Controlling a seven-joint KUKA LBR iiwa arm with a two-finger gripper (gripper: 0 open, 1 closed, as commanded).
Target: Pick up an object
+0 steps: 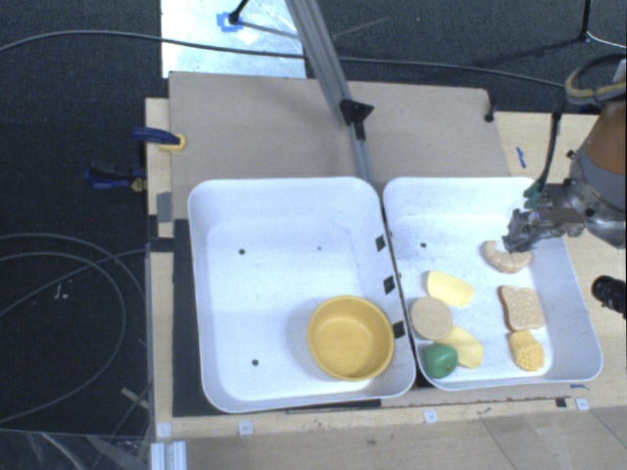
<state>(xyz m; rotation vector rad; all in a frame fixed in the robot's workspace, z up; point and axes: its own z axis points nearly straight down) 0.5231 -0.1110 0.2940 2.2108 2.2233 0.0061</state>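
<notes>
Here, yellow bowl (351, 337) in left bin (235, 213).

a robotics lab: two shallow white plastic bins (284, 199) on a tan bench (255, 116), black cables (59, 262) across dark carpet, blue clamps (113, 176).

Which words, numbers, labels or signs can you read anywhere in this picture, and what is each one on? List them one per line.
None: no readable text.
The small black tabs where the two bins meet are too small to tell if they carry print.
The toy foods, such as the toast, and the yellow bowl are plain.
</notes>
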